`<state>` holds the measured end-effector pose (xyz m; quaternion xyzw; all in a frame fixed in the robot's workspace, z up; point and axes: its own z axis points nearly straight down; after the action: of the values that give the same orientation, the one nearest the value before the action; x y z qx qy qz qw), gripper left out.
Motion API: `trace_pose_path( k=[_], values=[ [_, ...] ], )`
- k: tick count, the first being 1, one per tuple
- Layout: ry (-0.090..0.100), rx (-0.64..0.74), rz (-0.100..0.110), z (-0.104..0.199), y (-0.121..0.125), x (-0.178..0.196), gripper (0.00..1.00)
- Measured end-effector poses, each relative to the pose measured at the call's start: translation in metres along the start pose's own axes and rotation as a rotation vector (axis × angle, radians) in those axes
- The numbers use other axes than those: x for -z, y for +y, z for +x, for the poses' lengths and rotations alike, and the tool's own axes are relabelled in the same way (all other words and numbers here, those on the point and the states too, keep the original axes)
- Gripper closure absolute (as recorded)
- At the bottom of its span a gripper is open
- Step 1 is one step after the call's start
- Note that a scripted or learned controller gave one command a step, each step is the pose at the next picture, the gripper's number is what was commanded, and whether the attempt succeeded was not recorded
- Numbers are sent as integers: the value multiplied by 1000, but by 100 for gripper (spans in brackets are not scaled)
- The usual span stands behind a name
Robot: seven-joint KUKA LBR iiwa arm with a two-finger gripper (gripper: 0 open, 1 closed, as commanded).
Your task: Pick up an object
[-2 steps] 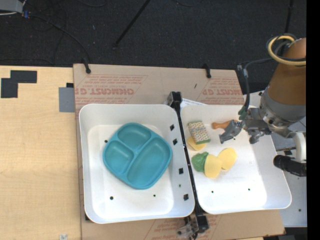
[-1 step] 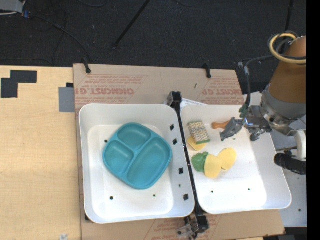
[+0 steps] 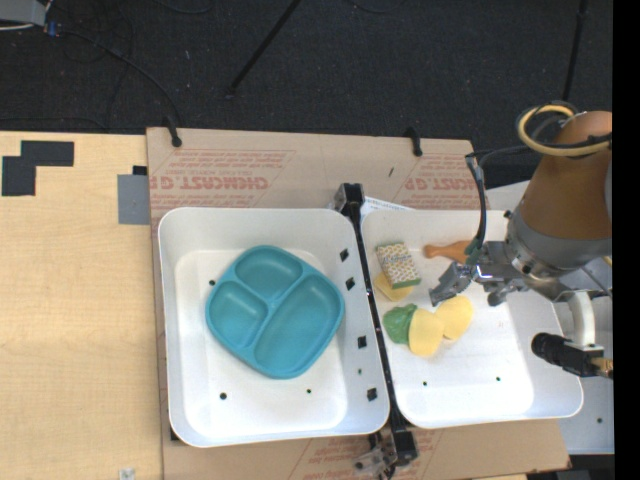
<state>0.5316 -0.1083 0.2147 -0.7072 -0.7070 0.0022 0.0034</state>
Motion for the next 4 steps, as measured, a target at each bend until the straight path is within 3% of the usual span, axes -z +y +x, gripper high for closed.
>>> trace_pose_path(
  k=[2, 3, 4],
  values=[
    [0, 0, -1, -2, -1, -104, 0],
    [0, -5, 0, -3, -1, -93, 100],
    [-1, -4, -7, -11, -5, -48, 100]
  ],
)
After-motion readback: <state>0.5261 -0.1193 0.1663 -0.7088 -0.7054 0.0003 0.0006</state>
